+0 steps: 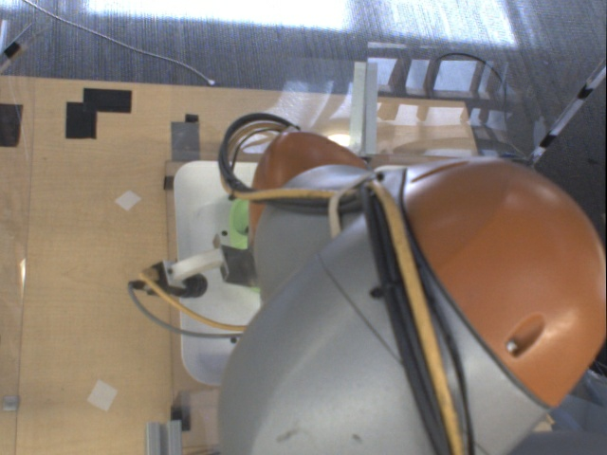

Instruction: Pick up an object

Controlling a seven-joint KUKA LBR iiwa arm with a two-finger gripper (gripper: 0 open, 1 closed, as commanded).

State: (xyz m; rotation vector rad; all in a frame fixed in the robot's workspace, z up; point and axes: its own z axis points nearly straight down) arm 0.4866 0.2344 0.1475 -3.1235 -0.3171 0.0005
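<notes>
Arm hogging most of the shot

The grey and orange arm is covering the right side and hanging over a white bin on the wooden bench. A green thing is peeking out beside it, maybe an object, hard to tell. Black and yellow cables are looping above.

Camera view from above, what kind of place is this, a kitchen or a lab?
Most likely a robotics lab or test cell: a grey and orange arm trailing cables reaches over a white bin on a wooden bench marked with black squares.
</notes>
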